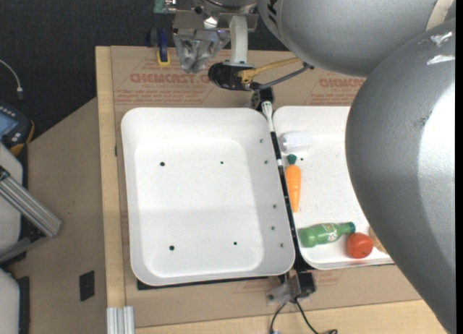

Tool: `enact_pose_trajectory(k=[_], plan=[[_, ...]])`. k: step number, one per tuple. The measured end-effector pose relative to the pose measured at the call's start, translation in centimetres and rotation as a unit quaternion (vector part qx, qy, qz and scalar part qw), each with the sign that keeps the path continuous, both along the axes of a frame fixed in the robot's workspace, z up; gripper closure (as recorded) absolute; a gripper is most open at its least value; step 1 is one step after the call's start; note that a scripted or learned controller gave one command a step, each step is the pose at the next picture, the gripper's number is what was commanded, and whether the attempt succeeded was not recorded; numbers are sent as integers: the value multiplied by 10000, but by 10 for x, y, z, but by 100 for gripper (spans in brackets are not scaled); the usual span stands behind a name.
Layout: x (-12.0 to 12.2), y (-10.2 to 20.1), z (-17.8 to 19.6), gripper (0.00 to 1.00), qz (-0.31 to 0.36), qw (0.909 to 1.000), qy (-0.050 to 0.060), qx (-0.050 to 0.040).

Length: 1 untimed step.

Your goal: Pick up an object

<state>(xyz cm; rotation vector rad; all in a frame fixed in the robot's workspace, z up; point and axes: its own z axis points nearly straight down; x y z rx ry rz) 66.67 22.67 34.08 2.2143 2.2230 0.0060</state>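
Carrot: long axis up-down in view, green top toward the far edge; in right bin, beside the divider.
Neighbours: green bottle, red tomato.
Gripper: well apart, above desk's far edge; finger state cannot be told.

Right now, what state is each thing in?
pincer: raised beyond the bins' far edge, nothing visible in it.
carrot: lying lengthwise in right bin, by the divider.
green bottle: on its side.
red tomato: resting beside the bottle.
left bin: flat on bench.
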Motion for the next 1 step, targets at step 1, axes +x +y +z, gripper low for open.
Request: enact_pose_trajectory(k=[1], plan=[[-3,-3,-128,100,-27,9999,102,-24]])
